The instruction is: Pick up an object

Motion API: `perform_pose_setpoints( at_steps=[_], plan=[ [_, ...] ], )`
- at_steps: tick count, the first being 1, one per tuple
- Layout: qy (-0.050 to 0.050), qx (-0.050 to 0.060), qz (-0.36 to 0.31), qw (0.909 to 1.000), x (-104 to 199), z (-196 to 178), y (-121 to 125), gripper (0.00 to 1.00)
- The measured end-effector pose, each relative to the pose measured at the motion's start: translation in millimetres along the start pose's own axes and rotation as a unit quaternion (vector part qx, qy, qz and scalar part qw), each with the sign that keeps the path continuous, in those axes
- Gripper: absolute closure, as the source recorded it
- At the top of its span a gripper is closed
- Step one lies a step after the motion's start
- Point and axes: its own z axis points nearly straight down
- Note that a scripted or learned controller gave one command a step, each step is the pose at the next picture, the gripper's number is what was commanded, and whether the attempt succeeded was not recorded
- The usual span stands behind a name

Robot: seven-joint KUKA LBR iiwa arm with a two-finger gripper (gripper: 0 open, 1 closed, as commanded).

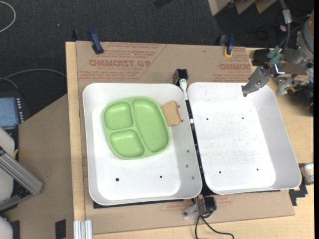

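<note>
A light green divided plate [136,128] lies in the left white bin [99,178]. A tan, bread-like piece [172,113] rests against the plate's right rim, near the bin's right wall. My gripper [255,82] hangs over the far right corner of the right white bin [239,148], well away from the plate and the tan piece. Nothing shows in it. The arm's wrist and cabling [291,63] sit at the right edge of the view.
Both bins stand on a brown board [149,59], held by blue clamps [94,41] at the back. A black clip [180,75] sits at the back between the bins. Cables and dark floor surround the bench.
</note>
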Motion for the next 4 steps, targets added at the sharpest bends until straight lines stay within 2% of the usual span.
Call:
perform_pose_setpoints(
  at_steps=[1,2,3,4],
  plan=[
    [0.001,0.003,0.001,1.0,42.8,-68.5,-41.9,0.0],
    [0.001,0.006,0.0,1.0,111.5,-87.2,-41.3,0.0],
    [0.0,0.006,0.003,1.0,107.7,-97.1,-40.4,1.0],
    [0.0,0.012,0.001,0.9999,159.3,-60.8,-42.1,1.0]
  ],
)
